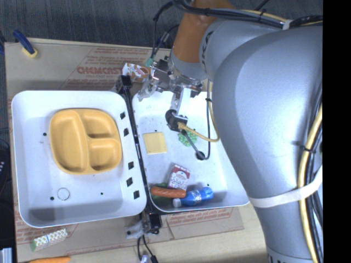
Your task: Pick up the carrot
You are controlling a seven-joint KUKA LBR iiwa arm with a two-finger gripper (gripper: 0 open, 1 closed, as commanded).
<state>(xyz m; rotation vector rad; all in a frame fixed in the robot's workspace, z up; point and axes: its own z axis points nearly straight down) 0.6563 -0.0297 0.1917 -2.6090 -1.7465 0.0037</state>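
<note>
1. The carrot (168, 192) lies at the near end of the right bin (233, 203). It rests flat and roughly crosswise, close to the near wall.
2. A blue bottle (195, 196) lies just beside the carrot's right end and looks to be touching it. A small red-and-white carton (179, 176) stands just behind it.
3. Handling, judged: the carrot is probably a light, stiff toy with a smooth, rounded skin. It is likely to roll or slip under an off-centre squeeze, and is not fragile.
4. Grasp point, judged: take hold across the narrow width, at mid-length or slightly toward the left end. The left end is clear of the bottle. Approach from above so that the carton and the near wall do not obstruct.
5. Labels, near zone: the carton carries printed artwork, too small to read. No writing can be made out on the bottle.
6. Mid-bin: a flat yellow square (155, 143) lies on the floor, with a small green item (186, 138) to its right. Both are well apart from the carrot.
7. The left bin (33, 163) holds a yellow divided tray (86, 140).
8. The gripper (149, 86) hangs over the far end of the right bin, well apart from the carrot. Whether it is open or closed cannot be told, and nothing is seen held.
9. Far zone: the cardboard sheet (71, 64) under the bins bears red print reading "CHEMCAS", with the remainder unclear.
</note>
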